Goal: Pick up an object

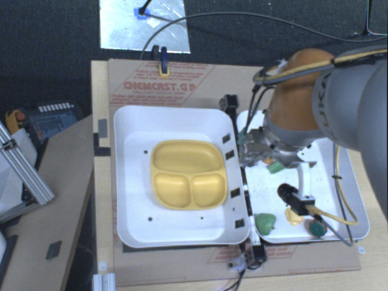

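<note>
- Board (182,83): a brown printed sheet lies under both bins.
- Arm (351,102): it comes in from the right and bends down over the upper half of the right bin, its orange band above the wrist.
- Left bin (130,162): white and shallow, it touches the right bin along a row of black clips.
- Right bin (267,193): white, with much of it hidden under the arm. All the small items are in here.
- Tray (185,174): yellow with three compartments, it lies flat in the middle of the left bin, well apart from the gripper.
- Gripper (253,152): it is low over the right bin's left edge, close to the clip row. Its tip is lost in shadow and clutter, so I cannot tell whether it is open or closed, or whether it has anything.
- Green lump (265,222): it lies in the near left corner of the right bin, below the gripper and apart from it.
- Teal lump (316,227): it lies by the near wall, right of the green lump.
- Yellow lump (294,217): it lies between the green and teal lumps, close to the teal one.
- Green piece (276,167): small and flat, it is just beside the gripper, to its right and slightly nearer. Contact cannot be made out.
</note>
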`<action>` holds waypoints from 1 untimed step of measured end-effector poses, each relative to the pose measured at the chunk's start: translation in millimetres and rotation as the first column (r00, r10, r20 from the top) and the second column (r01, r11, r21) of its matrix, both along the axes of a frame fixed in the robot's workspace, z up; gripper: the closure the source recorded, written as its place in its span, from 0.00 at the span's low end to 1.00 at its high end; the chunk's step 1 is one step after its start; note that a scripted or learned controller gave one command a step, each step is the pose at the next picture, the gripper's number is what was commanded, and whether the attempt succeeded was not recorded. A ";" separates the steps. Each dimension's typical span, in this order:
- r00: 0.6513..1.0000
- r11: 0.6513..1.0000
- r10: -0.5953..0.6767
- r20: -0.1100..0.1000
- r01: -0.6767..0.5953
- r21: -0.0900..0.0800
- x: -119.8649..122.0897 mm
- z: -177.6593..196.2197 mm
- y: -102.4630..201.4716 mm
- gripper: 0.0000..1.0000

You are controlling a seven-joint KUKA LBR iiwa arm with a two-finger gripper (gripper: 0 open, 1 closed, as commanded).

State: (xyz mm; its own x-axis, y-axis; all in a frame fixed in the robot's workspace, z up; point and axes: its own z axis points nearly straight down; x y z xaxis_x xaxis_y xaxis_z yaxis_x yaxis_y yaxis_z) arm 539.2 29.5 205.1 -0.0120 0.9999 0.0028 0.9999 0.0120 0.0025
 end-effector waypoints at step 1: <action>1.000 1.000 -0.003 0.001 0.003 -0.001 10.2 10.2 50.3 1.00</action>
